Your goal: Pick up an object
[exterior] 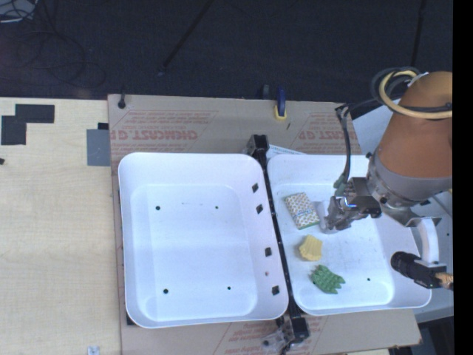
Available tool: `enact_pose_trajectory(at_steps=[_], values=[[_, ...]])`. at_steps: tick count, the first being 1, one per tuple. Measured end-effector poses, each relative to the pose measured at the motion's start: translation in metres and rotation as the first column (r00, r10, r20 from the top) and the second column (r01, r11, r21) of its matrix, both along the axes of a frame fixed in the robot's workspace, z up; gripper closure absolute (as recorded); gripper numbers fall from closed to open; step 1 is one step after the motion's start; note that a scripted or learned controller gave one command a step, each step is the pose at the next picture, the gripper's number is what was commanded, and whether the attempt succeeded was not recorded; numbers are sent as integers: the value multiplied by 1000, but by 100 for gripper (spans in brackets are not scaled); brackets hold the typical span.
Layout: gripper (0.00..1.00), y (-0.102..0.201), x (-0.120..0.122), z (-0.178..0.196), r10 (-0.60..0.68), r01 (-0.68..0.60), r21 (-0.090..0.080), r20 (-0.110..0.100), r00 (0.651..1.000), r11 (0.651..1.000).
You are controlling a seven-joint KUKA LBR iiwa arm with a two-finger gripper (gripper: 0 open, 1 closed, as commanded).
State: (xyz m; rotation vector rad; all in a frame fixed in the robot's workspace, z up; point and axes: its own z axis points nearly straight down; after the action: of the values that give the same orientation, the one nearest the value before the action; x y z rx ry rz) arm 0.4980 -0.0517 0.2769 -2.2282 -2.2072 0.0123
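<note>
Low over the right-hand shallow white plastic bin, the end effector hangs just beside the small patterned rectangular packet; whether it is spread or pressed together I cannot tell, since its tip is a blur of grey metal. Nothing appears pinched in it, so I judge the pick not yet made: the approach looks done, and the closing and lifting are left.

By size, the wooden-topped table comes first, then the brown cardboard sheet under the bins, then the left-hand shallow white plastic bin, then its neighbour on the right, which holds all three candidate things. After the packet come the knobbly green soft toy near the front wall and the small yellow foam lump between the two.

Room is tight to the left, where the packet lies near the wall shared by the bins. The three things sit apart from one another, and the bin's right half is open floor for the arm to work in.
</note>
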Motion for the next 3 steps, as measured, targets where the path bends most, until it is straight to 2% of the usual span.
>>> enact_pose_trajectory(at_steps=[1, 2, 3], values=[[100, 47, 19, 104, 15, -15, 3, 17, 1000, 1000], [100, 128, 43, -14, 16, -16, 2, -3, 1000, 1000], [100, 79, 34, 0, 5, -5, 0, 4, 1000, 1000]])
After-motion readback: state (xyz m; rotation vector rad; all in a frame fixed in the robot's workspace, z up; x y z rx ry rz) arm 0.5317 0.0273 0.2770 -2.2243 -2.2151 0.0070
